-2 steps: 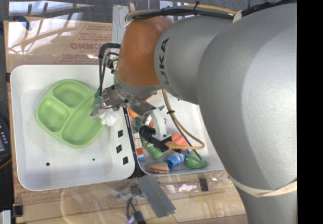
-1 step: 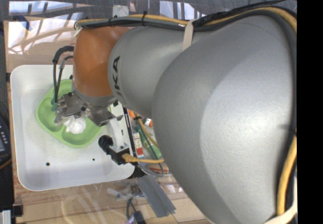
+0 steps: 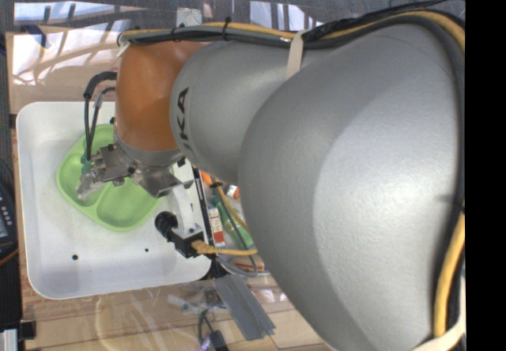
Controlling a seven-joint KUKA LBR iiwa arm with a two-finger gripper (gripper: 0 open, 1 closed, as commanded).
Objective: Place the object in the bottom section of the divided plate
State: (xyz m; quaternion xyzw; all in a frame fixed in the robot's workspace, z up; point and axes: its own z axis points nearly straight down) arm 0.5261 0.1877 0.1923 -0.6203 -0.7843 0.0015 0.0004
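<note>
White bin (image 3: pixel 47 262), at left on the tabletop (image 3: pixel 142 318), holding a green divided plate (image 3: pixel 118 211) in its left half. The tool (image 3: pixel 93 175) hangs low over the plate's upper left section; whether it is apart or together cannot be told, and no object can be made out. The grey arm (image 3: pixel 340 167), orange band (image 3: pixel 146 100) at its wrist, extends from the right, covering the right bin.

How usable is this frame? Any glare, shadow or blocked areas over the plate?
Camera view: the arm sits close to the lens and hides most of the right half. Bright reflections streak the bench's top edge and the clear film at the bottom. The green divided plate in the white bin is evenly lit, partly covered by the gripper; focus looks acceptable there.
</note>
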